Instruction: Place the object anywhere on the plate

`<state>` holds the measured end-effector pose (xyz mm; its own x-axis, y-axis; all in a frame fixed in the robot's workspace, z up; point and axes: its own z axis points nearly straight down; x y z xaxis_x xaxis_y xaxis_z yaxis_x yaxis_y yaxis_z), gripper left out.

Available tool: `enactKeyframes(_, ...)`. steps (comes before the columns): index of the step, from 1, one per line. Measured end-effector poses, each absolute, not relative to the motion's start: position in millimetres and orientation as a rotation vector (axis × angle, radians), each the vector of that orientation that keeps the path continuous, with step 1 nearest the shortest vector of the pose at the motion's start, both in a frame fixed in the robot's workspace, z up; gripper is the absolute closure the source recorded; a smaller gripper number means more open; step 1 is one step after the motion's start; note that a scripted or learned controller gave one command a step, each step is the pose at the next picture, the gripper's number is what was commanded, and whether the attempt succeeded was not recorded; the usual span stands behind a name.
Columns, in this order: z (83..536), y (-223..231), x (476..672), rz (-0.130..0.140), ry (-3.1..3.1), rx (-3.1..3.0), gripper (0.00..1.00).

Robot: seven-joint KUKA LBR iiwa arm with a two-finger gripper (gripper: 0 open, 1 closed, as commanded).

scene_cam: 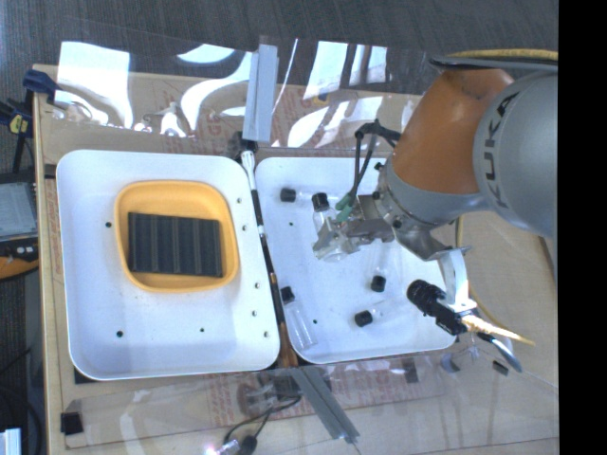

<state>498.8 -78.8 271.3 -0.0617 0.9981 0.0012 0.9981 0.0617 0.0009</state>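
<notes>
A grey robot arm's two-finger gripper (pixel 334 235) hangs over the right white bin (pixel 417 344), grip state unclear, while the yellow rectangular plate (pixel 175 202) sits in the left bin (pixel 85 320).

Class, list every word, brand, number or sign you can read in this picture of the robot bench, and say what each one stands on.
"KUK": dark letters running down the grey arm, the start of the maker's name; the rest is cut off at the edge.
Nothing else is readable: the yellow plate, the two white bins and the small dark pieces in the right bin bear no lettering that can be made out.
</notes>
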Motion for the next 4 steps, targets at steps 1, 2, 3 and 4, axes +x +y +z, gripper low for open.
enactKeyframes(1,203.7,-82.5,598.5,0.003,-2.528,-1.861,1.00)
enactKeyframes(2,204.1,-82.6,598.7,0.002,-2.528,-1.862,0.00)
enactKeyframes(3,236.1,-72.4,584.3,0.001,-2.484,-1.923,0.00)
enactKeyframes(4,214.0,-40.5,589.1,0.004,-2.434,-1.978,0.00)
